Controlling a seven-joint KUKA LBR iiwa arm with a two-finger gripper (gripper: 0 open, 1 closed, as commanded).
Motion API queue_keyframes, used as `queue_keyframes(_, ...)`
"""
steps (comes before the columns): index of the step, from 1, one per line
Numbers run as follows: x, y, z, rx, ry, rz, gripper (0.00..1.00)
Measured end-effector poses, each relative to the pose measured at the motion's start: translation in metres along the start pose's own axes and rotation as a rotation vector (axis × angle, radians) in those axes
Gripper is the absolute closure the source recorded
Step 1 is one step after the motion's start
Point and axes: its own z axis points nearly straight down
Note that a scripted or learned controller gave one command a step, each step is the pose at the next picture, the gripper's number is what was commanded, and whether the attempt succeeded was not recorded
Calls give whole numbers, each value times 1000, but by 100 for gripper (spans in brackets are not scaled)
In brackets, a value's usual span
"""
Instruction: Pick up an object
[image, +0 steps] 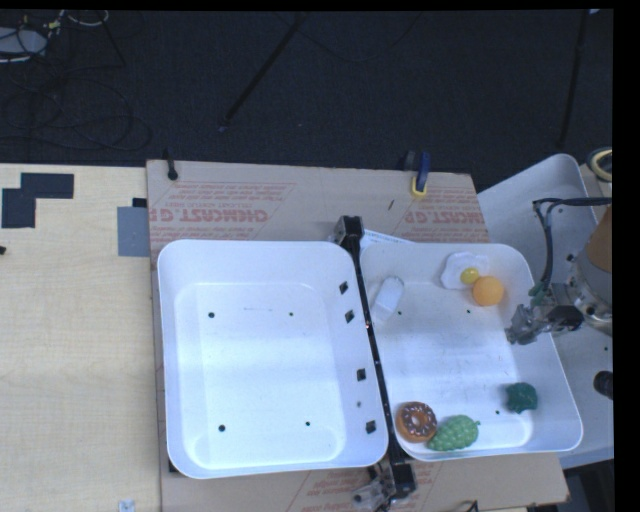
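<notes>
1. The step in hand looks like the approach: the gripper (522, 330) sits at the right rim of the right bin (455, 345), with nothing visibly between its jaws.
2. How far the jaws stand open I cannot tell; they are small and dark against the rim.
3. Candidates all lie in the right bin: an orange ball (488, 291) at the far right, touching a white-and-yellow piece (462, 272), perhaps a toy fried egg; a green lump (520, 397) near the right; a donut (415, 421) and a green bumpy fruit (453, 433) together at the near edge; a clear cup (385, 296) by the divider.
4. The left bin (260, 355) holds no object.
5. Next, the arm would need to move left over one object, likely the ball or green lump, and descend.
6. The arm is cut off at the right edge.
</notes>
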Motion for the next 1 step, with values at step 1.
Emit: queue_keyframes(1, 0, 0, 0, 0, 0, 2, 0)
